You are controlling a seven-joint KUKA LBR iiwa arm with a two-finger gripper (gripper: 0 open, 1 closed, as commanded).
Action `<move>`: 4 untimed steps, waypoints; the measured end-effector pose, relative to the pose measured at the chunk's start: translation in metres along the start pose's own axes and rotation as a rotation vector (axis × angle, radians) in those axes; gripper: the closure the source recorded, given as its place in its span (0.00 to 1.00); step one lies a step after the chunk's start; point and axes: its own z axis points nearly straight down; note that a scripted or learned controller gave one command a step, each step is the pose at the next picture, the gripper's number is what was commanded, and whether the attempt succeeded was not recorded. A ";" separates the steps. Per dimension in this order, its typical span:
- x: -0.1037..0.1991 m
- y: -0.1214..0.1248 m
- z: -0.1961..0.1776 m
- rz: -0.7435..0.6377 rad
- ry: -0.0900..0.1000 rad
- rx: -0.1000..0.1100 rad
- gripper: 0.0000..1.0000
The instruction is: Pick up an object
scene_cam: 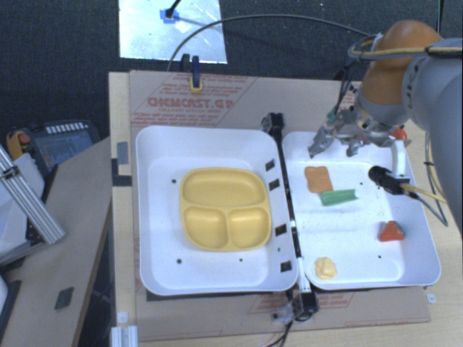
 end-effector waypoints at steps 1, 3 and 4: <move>0.000 0.001 -0.011 -0.001 0.000 -0.003 1.00; 0.000 0.002 -0.112 -0.003 0.000 -0.001 1.00; 0.035 -0.018 -0.106 -0.004 0.000 0.001 1.00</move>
